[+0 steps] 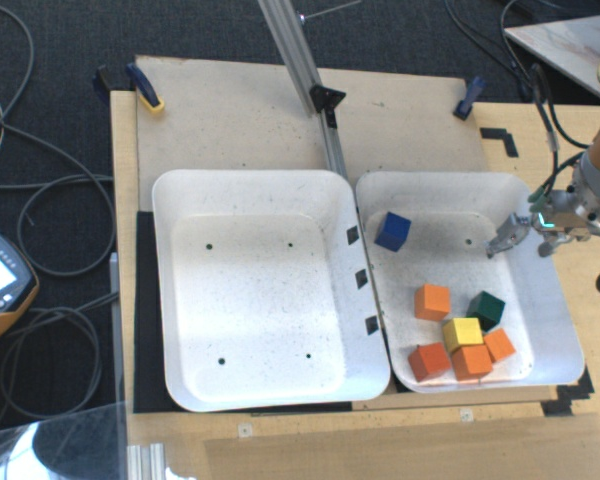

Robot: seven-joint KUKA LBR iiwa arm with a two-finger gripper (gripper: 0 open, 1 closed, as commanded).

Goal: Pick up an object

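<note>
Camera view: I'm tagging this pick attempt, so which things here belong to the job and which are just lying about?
Part of the job:
gripper
blue cube
orange cubes
yellow cube
dark green cube
right bin

Just lying about:
left bin
blue clamps
cables

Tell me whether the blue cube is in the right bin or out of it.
In. The blue cube sits on the right bin's floor near its upper-left corner, apart from the other blocks.

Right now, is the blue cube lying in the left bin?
No, the blue cube lies in the right bin, near its upper left corner, apart from the other cubes.
</note>
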